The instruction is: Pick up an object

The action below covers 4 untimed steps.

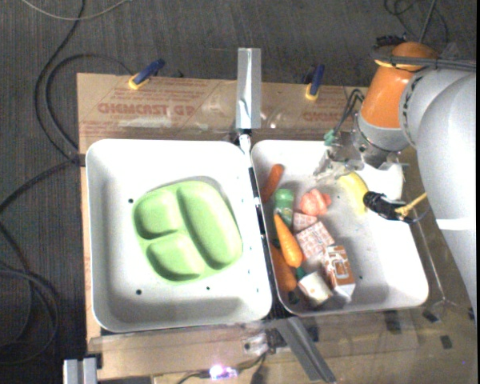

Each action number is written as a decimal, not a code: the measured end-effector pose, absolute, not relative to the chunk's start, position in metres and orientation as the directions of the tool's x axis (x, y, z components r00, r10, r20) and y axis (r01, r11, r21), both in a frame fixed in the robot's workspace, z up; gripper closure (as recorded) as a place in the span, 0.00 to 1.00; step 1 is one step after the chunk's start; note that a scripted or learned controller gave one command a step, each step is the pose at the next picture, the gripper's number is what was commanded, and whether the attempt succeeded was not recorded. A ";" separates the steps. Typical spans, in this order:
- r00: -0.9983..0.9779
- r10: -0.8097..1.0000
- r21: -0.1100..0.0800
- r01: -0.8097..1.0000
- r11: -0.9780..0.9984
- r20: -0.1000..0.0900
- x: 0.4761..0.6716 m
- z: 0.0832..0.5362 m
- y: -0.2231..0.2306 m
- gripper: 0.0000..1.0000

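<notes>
The right bin (pixel 400 282) holds a pile of toy food along its left side: an orange carrot (pixel 286 238), a second carrot (pixel 282 270), a red-orange sausage (pixel 273 181), a green piece (pixel 284 201), a pink-red fruit (pixel 314 202), a patterned pink box (pixel 314 240), a brown carton (pixel 338 266) and a yellow banana (pixel 354 189). My gripper (pixel 336 160) hangs low over the bin's upper middle, just above the pink-red fruit and beside the banana. Nothing shows between its fingers.
The left bin (pixel 104 214) carries a green divided tray (pixel 188 228). A metal post (pixel 248 90) stands at the back between the bins. Two clamps (pixel 146 73) (pixel 314 81) pin the cardboard base. The arm's grey body (pixel 456 158) covers the right bin's far right.
</notes>
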<state>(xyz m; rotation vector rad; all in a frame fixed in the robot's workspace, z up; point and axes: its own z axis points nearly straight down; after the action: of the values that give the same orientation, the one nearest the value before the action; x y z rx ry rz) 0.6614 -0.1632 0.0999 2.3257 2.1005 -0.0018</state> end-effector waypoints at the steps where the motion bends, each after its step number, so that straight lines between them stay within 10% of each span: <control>1: 0.100 0.995 0.004 0.995 -0.100 -0.006 0.661 0.109 -0.163 1.00; 2: 0.100 0.995 0.004 0.995 -0.100 -0.006 0.661 0.109 -0.163 0.00; 3: 0.135 0.991 0.008 0.991 -0.135 0.012 0.678 0.102 -0.205 0.00; 4: 0.074 0.997 0.012 0.997 -0.074 0.000 0.642 0.091 -0.207 0.00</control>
<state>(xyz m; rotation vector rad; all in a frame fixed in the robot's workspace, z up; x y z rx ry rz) 0.6425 -0.2068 0.0910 2.2955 2.1317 0.0135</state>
